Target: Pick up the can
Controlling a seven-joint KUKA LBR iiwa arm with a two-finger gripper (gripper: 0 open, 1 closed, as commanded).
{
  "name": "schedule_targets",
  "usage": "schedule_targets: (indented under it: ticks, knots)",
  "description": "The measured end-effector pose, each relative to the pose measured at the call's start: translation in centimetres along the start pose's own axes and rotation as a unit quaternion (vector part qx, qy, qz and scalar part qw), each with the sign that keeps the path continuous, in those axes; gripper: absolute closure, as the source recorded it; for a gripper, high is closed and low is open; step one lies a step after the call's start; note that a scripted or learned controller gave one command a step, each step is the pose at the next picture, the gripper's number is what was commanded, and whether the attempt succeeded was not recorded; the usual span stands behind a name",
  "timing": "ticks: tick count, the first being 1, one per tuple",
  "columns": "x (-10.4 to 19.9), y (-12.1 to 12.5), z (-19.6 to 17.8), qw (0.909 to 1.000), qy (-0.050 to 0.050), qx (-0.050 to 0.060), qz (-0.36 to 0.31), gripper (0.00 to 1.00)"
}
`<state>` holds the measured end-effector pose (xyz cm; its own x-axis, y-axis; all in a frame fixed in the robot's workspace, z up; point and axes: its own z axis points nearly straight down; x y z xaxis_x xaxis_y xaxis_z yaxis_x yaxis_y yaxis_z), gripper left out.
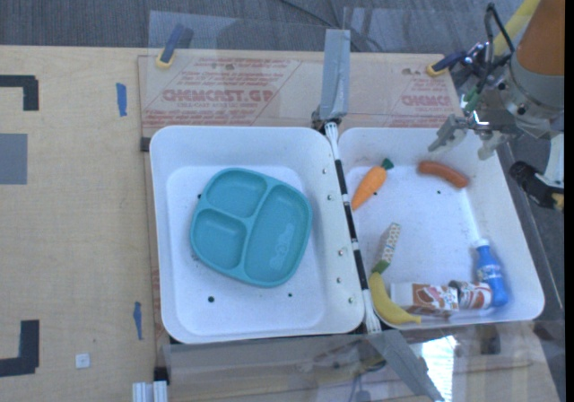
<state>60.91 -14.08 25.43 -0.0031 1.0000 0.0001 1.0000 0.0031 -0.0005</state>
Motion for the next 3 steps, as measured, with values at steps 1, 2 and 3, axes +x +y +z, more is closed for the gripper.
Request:
schedule_targets:
  ticks: [1,2,3]
  knots:
    - [-0.9,-9.2,8.2,0.992,0.0,0.0,-0.126,0.0]
    - [3.9,-11.3,4.8,0.9876,0.001,0.0,-0.157,0.0]
    - [1.7,-5.1,10.4,0.9904,-0.001,-0.002,-0.138,0.0]
